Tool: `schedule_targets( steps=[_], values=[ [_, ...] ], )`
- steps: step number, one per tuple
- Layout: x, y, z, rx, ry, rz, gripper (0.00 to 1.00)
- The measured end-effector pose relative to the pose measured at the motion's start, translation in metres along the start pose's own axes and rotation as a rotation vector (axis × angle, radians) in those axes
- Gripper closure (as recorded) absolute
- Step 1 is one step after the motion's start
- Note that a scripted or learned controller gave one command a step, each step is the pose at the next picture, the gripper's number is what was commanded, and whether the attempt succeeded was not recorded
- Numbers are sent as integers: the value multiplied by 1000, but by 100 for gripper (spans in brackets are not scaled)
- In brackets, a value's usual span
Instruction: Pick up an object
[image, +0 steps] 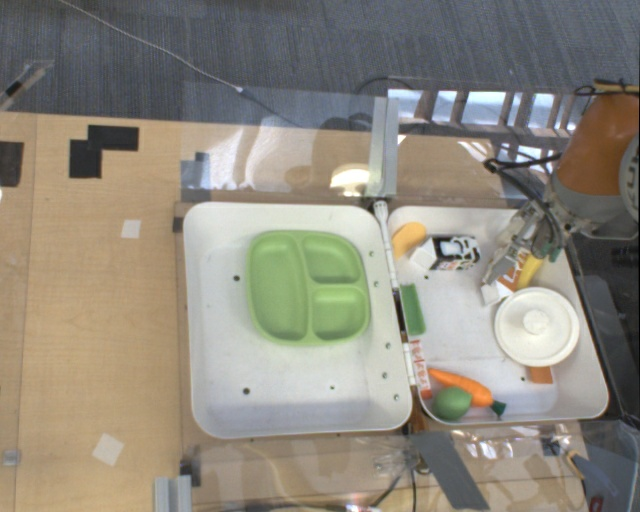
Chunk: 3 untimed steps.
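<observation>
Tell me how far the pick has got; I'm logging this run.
Nothing looks picked yet. The end effector is low in the right bin, at a yellow object beside the white bowl; a grasp can't be confirmed. The carrot, banana and green plate lie untouched. Gripping and lifting remain.

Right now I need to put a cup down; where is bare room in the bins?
Left bin: bare floor around the green divided plate, widest below it. Right bin: crowded; small gap between carrot and white bowl.

Grey carpet floor (300, 40) behind a wooden bench (90, 330).
</observation>
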<state>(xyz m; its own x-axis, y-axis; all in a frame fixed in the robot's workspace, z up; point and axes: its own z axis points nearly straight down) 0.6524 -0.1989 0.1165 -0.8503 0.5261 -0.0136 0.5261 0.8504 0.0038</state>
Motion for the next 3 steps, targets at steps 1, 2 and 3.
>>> schedule_targets(
  steps=[1, 2, 3],
  values=[
    [33, 28, 28, -1, 4, 52, 0],
    [68, -25, 26, -2, 4, 191, 0],
    [62, -23, 12, -7, -16, 185, 100]
  ],
)
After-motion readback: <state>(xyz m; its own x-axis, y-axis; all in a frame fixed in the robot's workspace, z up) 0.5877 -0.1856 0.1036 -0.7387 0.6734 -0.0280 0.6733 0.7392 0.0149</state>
